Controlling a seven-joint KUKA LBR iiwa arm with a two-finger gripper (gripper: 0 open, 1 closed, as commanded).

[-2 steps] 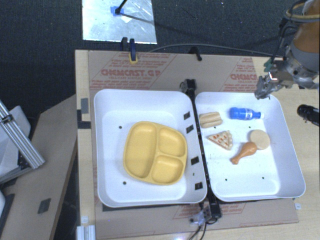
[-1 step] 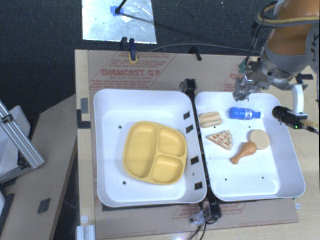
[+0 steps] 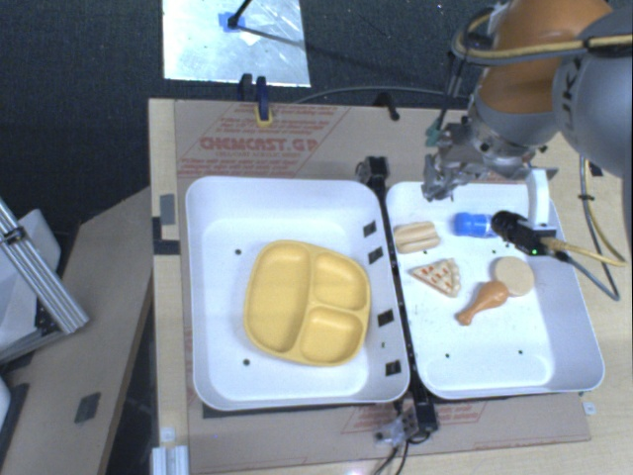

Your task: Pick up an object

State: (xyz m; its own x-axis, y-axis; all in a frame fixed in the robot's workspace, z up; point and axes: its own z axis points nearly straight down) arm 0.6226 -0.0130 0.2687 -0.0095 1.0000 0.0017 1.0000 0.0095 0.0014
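The grey arm's two-finger gripper (image 3: pixel 440 188) hangs over the far edge of the right shallow white bin (image 3: pixel 564 364), above a tan hot-dog toy (image 3: pixel 415 235), a blue cylinder (image 3: pixel 472 225), a pizza-slice toy (image 3: pixel 438 276) and a drumstick toy (image 3: pixel 492 294). The left white bin (image 3: pixel 213 364) holds 1 yellow plastic plate (image 3: pixel 307 303) with 3 compartments. Nothing seems to sit in the gripper, though it is too blurred to be sure.

- On the cardboard sheet (image 3: pixel 267 142) beyond the left bin, red block letters read roughly "CHEMCAST GP", seen upside down.
- Fainter red print runs along the sheet's near edge, too small to read.
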